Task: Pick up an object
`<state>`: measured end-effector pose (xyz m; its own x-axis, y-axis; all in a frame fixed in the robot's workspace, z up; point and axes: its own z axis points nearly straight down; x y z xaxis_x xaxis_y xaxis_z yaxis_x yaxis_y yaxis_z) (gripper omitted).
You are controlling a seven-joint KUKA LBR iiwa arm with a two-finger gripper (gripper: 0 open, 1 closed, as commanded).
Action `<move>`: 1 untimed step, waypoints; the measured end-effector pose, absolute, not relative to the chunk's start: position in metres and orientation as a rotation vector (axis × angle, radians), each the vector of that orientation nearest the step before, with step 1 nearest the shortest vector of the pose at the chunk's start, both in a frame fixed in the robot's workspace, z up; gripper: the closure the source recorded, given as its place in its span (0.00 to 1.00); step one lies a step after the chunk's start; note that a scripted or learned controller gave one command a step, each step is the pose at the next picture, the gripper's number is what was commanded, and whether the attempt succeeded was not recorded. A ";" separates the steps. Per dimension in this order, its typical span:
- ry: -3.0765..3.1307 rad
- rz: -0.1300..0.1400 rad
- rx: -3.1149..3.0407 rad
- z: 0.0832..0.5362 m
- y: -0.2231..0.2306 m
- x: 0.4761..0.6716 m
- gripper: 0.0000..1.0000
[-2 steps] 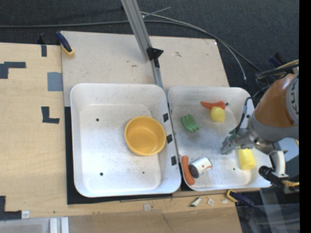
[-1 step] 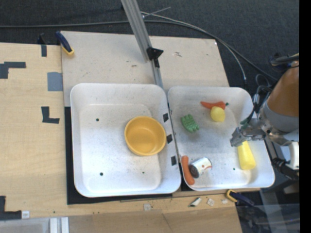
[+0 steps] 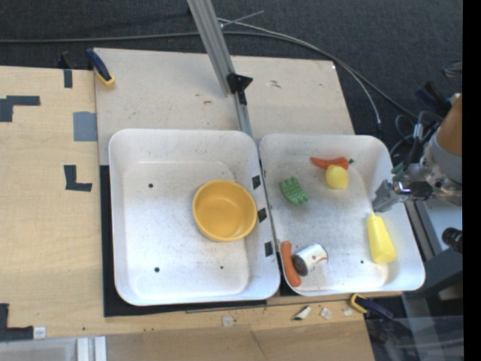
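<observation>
Tabletop [image 3: 180,96] carries two bins; we see the hand [image 3: 385,198] at the right bin's [image 3: 353,145] edge (can't tell its grip), above a yellow corn cob [image 3: 380,239].

Two bins sit side by side on the counter [image 3: 45,201]. The left bin [image 3: 135,277] holds a bowl [image 3: 223,210]. The right bin [image 3: 406,277] holds a corn cob [image 3: 380,238], a lemon [image 3: 337,177], two carrots and a cup [image 3: 310,259].
</observation>
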<state>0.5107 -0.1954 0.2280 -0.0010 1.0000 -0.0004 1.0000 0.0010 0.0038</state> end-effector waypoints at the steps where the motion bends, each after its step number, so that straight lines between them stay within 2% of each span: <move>1: 2.221 0.004 2.217 0.272 -0.193 0.514 1.00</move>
<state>0.5139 -0.1926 0.2717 -0.0017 1.0000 -0.0009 1.0000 0.0017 0.0043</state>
